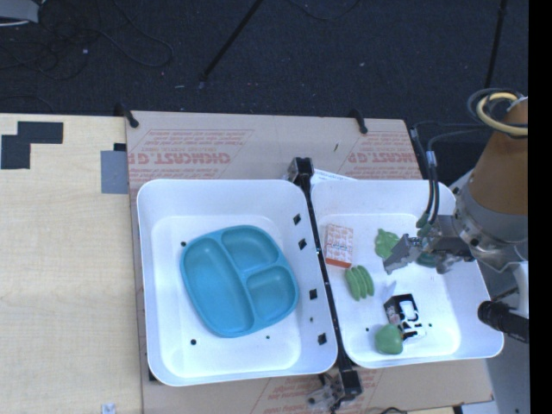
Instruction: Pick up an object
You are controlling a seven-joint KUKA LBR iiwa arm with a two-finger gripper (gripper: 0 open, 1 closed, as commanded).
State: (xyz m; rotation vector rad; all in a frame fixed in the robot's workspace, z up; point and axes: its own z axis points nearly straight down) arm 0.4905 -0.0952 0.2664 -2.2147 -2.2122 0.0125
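In the right bin (466, 339), the end effector (398, 257) hangs at the bin's middle with its tips just beside a small green leafy piece (385, 243), though whether it is spread or closed, or has hold of anything, I cannot tell. The green pod-shaped toy (360, 281) lies just below and left of the end effector, its long axis running from upper left to lower right. Nearer the bin's front edge sit a black and white block (404, 311) and a round green toy (389, 339), touching each other, while a red and white packet (338, 244) lies by the bin's left wall.
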